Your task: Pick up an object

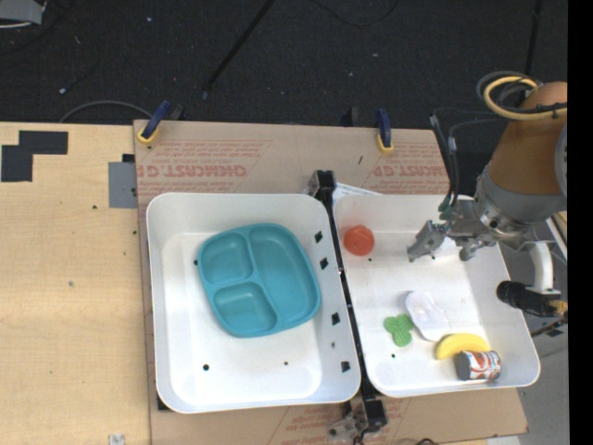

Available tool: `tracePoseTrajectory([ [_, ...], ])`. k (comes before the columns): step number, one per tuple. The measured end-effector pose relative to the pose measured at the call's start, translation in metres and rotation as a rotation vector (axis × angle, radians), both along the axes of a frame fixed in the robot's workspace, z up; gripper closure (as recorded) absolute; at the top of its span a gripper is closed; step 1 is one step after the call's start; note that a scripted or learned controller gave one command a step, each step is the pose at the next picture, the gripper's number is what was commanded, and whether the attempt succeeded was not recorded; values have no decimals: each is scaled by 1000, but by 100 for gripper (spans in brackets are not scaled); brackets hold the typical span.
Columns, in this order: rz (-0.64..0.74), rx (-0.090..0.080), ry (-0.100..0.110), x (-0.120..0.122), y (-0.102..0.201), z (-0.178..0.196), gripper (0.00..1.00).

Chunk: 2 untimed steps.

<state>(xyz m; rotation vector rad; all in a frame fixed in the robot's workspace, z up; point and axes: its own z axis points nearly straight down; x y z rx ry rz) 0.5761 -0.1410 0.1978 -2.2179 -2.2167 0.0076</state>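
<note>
pincer (447, 241): fingers spread, holding nothing
nearest target: white object (427, 313) — roughly 6 o'clock from it
long axis: runs about 11-to-5 — I think

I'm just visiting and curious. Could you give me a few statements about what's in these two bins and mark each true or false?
1. The teal plate lies in the left bin. True.
2. The banana sits on the plate. False: it lies in the right bin, beside the can.
3. The tool hangs above the right bin. True.
4. The tool holds the orange ball. False: the ball lies apart from it, to its left in the picture.
5. A green toy lies next to a white object. True.
</note>
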Motion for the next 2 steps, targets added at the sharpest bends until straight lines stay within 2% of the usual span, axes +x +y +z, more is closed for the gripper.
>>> tracePoseTrajectory([
  [1, 1, -1, -7, 2, 0, 4, 0],
  [2, 2, 0, -3, 7, 6, -55, 0],
])
